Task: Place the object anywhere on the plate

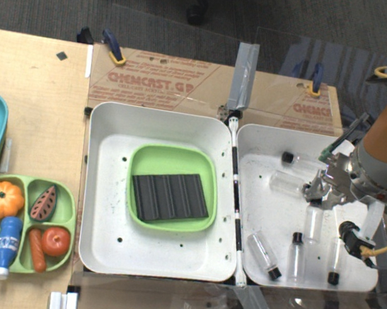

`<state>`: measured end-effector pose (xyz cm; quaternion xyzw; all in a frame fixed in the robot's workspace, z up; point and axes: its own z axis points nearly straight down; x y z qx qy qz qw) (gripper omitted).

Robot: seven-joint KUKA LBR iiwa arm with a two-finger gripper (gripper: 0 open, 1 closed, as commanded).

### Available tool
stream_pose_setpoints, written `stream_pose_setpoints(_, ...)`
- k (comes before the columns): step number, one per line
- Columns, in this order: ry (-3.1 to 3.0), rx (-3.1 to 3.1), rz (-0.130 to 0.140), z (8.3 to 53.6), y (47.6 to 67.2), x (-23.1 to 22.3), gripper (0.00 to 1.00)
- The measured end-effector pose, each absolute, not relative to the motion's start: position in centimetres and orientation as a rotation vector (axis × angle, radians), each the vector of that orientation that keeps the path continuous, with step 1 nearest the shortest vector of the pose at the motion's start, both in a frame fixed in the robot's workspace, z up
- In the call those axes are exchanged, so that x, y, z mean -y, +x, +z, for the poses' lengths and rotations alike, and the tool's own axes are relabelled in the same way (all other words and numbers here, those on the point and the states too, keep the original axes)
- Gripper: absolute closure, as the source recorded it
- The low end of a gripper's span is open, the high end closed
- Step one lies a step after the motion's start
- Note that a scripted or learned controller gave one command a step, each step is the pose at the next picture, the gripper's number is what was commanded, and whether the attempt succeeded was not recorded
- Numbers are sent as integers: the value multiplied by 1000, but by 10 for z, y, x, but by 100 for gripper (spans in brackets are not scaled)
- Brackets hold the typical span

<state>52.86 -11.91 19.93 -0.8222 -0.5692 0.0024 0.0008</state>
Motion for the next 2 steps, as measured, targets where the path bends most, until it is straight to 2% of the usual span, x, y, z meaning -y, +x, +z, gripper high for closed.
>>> stream_pose_setpoints(1,-2469,1938,7,190,513,61,100)
stream_pose_setpoints(2,-2394,2031,7,190,512,4,100)
